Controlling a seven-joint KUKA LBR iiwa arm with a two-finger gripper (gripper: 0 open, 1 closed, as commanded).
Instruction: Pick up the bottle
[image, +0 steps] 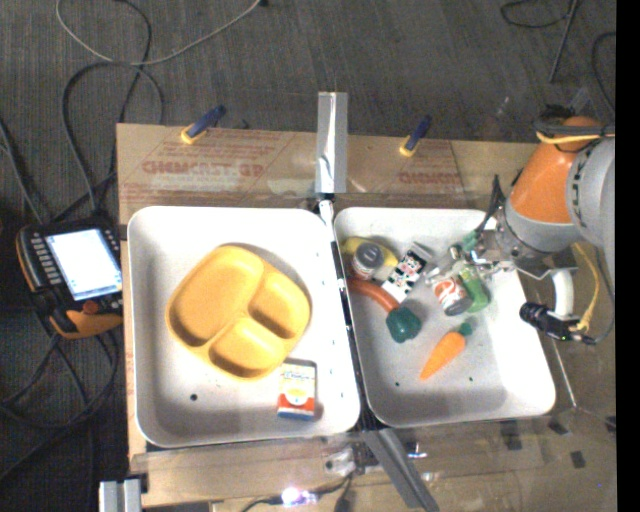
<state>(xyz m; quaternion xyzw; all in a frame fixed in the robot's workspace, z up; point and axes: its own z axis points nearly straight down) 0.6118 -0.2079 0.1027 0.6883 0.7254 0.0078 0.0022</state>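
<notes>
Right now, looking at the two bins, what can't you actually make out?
- Gripper: fingers blend into the clutter beneath; open or shut is unclear, camera view.
- Bottle: green, partly covered by the gripper; whether it is held cannot be told.
- Small carton in the left bin: print too small to read.
- Red curved item: one end hidden under the green block.

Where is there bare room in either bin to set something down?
Right bin: bare floor below and right of the carrot; its upper half is crowded around the gripper. Left bin: a strip left of the yellow divided plate, beside the small box.
</notes>
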